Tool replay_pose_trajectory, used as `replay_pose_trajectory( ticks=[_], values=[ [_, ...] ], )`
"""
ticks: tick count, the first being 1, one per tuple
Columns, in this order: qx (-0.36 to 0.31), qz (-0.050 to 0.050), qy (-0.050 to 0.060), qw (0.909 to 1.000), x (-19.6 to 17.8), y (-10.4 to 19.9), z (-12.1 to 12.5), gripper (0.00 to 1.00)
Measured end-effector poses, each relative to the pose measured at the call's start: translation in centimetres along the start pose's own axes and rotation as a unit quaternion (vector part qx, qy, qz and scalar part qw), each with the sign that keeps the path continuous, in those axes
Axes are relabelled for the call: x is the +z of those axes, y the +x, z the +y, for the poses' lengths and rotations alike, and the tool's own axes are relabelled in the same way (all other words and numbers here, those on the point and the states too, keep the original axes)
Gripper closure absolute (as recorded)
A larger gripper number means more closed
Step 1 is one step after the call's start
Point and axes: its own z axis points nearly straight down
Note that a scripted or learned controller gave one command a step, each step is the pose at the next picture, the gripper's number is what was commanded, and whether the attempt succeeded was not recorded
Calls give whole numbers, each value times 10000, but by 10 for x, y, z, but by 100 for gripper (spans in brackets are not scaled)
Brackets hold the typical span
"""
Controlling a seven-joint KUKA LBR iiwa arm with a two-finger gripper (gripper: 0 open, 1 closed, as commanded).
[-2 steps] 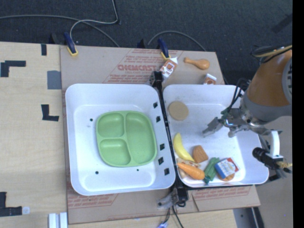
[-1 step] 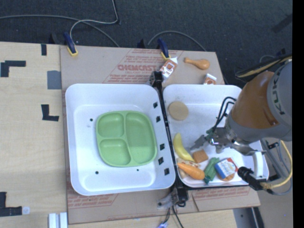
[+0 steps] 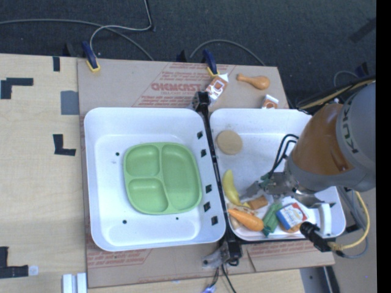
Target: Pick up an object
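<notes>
Claw (image 3: pixel 264 187) low over banana (image 3: pixel 231 188) and carrot (image 3: pixel 246 218); opening I cannot tell. I expect crowded items to jam or deflect grasp.

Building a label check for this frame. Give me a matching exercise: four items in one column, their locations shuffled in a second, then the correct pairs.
Items:
1. green divided plate
2. banana
3. round tan disc
4. toy chicken drumstick

Places:
A. on the cardboard beyond the bins
B. upper part of the right bin
C. middle of the left bin
D. right bin, near its left wall, just above the carrot

Pairs: 1-C, 2-D, 3-B, 4-A
</notes>
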Motion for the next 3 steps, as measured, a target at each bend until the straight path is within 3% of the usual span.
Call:
replay_pose_trajectory(
  ticks=[1,2,3],
  values=[
    [1,-21,-30,10000,22,-4,1,0],
    [3,-24,-25,10000,13,-4,1,100],
    [-6,-7,0,10000,-76,77,31,100]
  ],
)
